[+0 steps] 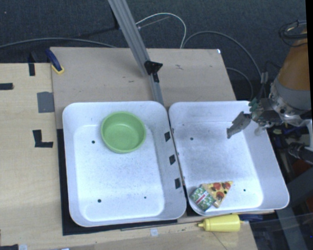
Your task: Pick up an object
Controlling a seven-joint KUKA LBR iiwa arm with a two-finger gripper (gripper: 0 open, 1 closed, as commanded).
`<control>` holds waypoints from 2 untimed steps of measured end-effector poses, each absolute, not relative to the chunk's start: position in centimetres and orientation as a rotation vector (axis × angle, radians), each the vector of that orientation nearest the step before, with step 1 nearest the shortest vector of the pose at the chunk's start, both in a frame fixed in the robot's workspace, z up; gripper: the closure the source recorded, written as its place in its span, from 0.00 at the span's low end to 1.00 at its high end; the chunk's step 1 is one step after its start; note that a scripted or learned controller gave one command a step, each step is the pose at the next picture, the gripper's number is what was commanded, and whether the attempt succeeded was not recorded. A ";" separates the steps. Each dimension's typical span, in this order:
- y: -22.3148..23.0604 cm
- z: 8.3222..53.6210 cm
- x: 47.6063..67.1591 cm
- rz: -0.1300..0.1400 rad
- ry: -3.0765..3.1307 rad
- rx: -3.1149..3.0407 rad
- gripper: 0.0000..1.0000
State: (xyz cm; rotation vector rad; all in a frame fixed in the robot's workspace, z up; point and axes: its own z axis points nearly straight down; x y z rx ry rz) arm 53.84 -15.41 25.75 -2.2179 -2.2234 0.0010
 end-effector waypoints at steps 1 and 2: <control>-15.4 25.8 53.8 0.001 -2.223 -2.218 0.00; -15.0 20.0 52.8 0.007 -2.219 -2.216 0.00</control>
